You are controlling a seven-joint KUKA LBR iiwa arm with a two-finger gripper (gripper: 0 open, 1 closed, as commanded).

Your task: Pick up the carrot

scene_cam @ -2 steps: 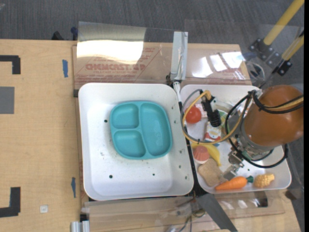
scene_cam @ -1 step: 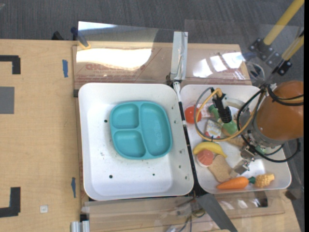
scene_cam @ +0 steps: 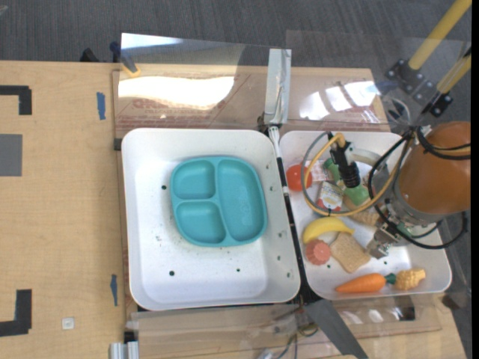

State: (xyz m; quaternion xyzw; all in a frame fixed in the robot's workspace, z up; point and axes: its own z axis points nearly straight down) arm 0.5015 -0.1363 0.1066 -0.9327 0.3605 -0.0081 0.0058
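Now we see the carrot (scene_cam: pixel 361 283) lying flat at six o'clock in the right bin (scene_cam: pixel 441 275), its green end touching a yellowish corn piece (scene_cam: pixel 409 278) at three o'clock of it. A cracker (scene_cam: pixel 349 253) and a banana (scene_cam: pixel 326 228) sit toward twelve. The gripper (scene_cam: pixel 380 240) hangs near the cracker, apart from the carrot; we cannot tell its state. A teal plate (scene_cam: pixel 219 200) sits in the left bin (scene_cam: pixel 150 275).
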